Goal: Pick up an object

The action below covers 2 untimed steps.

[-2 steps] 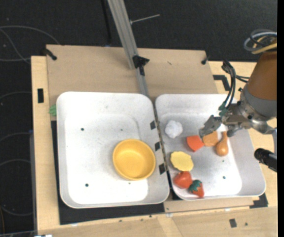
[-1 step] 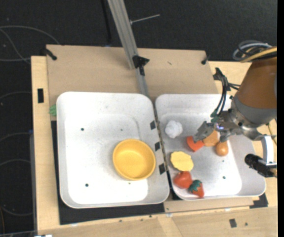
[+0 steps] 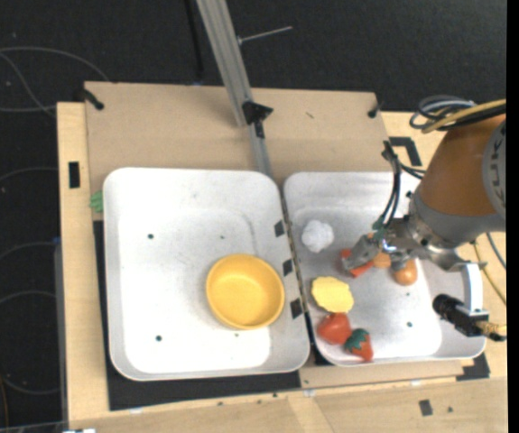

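Observation:
My gripper (image 3: 372, 249) is low over the middle of the right bin (image 3: 331, 192), reaching in from the right. A small red-orange object (image 3: 357, 262) lies right at its tip, and I cannot tell whether it is gripped. An orange ball (image 3: 405, 274) sits just right of the gripper, under the wrist. A white crumpled object (image 3: 317, 235) lies to the left of the gripper. Nearer the front are a yellow object (image 3: 331, 294), a red tomato-like object (image 3: 334, 328) and a red piece with a green top (image 3: 359, 343).
The left bin (image 3: 151, 215) holds a yellow bowl (image 3: 244, 291) near its front right corner. A grey metal pole (image 3: 227, 52) slants up from the back edge between the bins. The bench's brown board (image 3: 196, 115) surrounds both bins.

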Motion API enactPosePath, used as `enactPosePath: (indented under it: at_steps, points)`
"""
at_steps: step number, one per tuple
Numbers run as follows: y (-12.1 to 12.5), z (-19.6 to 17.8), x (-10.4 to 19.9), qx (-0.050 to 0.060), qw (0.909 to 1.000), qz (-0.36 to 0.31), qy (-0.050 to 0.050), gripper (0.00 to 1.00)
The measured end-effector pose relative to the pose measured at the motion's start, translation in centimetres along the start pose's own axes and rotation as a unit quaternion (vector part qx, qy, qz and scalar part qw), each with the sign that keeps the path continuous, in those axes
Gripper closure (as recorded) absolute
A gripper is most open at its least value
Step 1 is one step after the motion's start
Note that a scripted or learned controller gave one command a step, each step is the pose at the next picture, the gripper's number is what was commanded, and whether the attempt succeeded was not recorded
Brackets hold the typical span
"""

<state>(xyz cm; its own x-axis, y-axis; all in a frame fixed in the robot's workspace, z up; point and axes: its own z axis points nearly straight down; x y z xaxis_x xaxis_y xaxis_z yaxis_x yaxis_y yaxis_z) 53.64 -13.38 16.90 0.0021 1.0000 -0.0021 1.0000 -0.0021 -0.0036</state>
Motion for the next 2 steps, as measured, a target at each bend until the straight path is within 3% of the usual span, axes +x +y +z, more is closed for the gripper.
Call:
enactPosePath:
  at_steps: [1,2]
  points:
    - [0.2,-1.3,0.0,-0.004,1.0,0.001,0.001,1.0]
    - [0.3,-6.4,-0.1,-0.004,1.0,-0.002,0.001,1.0]
